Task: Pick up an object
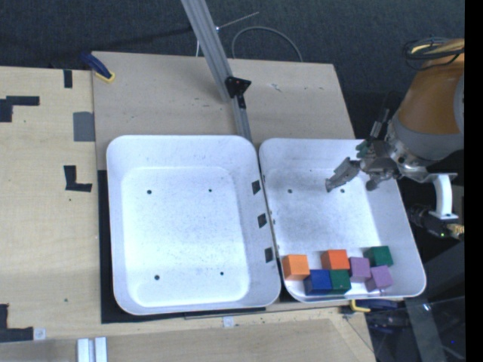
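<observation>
Hovering above the far part of the right bin point(392, 202), the gripper point(349, 173) has nothing between its fingers; whether they are parted or closed you cannot tell from this angle. Your candidates cluster along the near wall of that bin: an orange block point(296, 265), a second orange block point(335, 259), a blue block point(321, 280), a green block point(341, 280), two purple blocks point(361, 267) and a dark green block point(379, 256). Judge them as light, stiff and flat-sided, unlikely to deform or break. Most touch a neighbour, so take the first orange block, at the cluster's left end, by two opposite flat faces. The left bin point(121, 157) sits alongside.
</observation>
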Controlling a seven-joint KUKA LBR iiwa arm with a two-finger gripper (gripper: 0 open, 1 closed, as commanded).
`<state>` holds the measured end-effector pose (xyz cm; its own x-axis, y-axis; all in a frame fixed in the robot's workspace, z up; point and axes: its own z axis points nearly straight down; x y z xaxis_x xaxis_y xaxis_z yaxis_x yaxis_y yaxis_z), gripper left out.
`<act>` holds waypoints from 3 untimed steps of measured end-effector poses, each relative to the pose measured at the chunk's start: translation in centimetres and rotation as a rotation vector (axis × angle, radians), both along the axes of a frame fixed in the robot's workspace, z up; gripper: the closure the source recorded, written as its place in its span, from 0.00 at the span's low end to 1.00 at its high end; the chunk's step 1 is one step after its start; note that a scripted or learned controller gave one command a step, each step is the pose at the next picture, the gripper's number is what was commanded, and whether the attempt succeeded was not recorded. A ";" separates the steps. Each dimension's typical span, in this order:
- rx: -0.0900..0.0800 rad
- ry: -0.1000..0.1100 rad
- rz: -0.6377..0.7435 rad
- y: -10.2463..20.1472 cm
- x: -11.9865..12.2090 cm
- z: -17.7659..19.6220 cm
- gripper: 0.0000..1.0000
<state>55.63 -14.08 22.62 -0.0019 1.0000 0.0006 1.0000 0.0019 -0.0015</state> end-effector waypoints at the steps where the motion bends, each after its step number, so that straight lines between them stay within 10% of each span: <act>1: -0.003 -0.010 0.000 0.5 1.4 20.3 0.00; 2: 0.001 0.008 0.002 6.3 2.1 8.9 0.00; 3: -0.004 0.003 -0.011 -6.6 -3.4 5.3 0.00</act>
